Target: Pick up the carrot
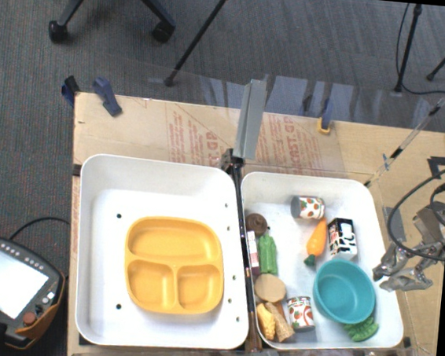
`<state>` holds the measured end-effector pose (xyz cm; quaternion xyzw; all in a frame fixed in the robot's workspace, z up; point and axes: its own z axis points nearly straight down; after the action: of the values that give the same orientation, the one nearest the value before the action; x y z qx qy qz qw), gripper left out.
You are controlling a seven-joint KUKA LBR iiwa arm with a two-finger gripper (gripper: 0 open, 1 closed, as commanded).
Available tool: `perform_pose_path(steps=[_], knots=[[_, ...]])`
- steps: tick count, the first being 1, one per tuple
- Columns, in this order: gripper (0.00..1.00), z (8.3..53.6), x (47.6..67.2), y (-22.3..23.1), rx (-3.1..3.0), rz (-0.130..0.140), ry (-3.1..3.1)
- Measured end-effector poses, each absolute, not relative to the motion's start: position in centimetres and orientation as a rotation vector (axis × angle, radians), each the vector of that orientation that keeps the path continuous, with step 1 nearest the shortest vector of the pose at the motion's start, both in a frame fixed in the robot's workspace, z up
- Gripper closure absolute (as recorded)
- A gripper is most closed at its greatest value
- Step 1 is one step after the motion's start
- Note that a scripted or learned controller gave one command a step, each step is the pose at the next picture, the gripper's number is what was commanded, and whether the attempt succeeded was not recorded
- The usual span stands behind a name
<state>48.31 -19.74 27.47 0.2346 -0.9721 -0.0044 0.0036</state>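
Grey carpet surrounds the worktop (172, 132), which carries two white bins. The left bin (105, 200) holds a yellow divided tray (174, 264). In the right bin (363, 197), the carrot (316, 240) lies near the middle, between a small can (307, 207) and the teal bowl (343, 291). The gripper (406, 272) hangs beyond that bin's right edge; I cannot tell how its fingers stand.

High slanted view over both bins (94, 199)
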Motion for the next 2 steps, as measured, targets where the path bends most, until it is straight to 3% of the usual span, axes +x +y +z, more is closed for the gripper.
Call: perform_pose_path(steps=[1,2], knots=[[1.0,36.5,50.5,-21.2,1.226,-0.006,-2.895],[1.0,27.6,48.4,-20.9,1.467,-0.019,-2.773]])
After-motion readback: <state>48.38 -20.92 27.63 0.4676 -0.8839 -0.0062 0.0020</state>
